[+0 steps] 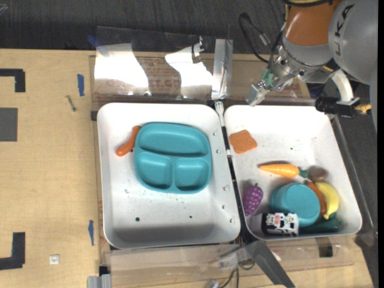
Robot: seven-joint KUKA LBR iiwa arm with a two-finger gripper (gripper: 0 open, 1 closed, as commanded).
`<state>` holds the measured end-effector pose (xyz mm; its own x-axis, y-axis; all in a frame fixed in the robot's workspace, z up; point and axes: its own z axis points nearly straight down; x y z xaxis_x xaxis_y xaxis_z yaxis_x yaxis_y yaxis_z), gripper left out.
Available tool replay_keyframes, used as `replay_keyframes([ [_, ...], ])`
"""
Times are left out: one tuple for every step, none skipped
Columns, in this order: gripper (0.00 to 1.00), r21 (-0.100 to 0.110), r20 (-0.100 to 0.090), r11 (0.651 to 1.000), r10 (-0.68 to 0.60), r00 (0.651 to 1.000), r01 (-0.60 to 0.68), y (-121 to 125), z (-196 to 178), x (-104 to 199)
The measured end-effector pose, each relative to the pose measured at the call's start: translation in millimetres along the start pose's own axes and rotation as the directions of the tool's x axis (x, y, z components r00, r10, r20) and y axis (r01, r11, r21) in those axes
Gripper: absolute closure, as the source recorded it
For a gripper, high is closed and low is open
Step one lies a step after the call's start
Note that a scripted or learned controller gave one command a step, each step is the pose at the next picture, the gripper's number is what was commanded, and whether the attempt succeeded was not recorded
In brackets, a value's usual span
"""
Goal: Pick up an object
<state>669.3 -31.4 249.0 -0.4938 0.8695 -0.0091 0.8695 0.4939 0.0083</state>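
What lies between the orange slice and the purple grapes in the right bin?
In the camera view, only bare white bin floor lies between the orange slice and the purple grapes. The carrot lies to the right of that stretch.

Arm [354, 17]: grey rounded casing, dark lettering on its side, orange band above wrist. Black cable loops beside the band. Gripper [259, 95] small, pale metallic.

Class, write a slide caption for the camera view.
Gripper above the right bin's far edge; carrot and teal cup inside.
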Motion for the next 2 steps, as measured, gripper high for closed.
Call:
replay_keyframes([
  [1.0, -0.004, 0.005, 1.0, -0.005, 1.0, 0.005, 2, -12, 1],
  [1.0, 0.005, -0.008, 0.978, -0.209, 0.978, 0.209, -6, -14, 14],
])
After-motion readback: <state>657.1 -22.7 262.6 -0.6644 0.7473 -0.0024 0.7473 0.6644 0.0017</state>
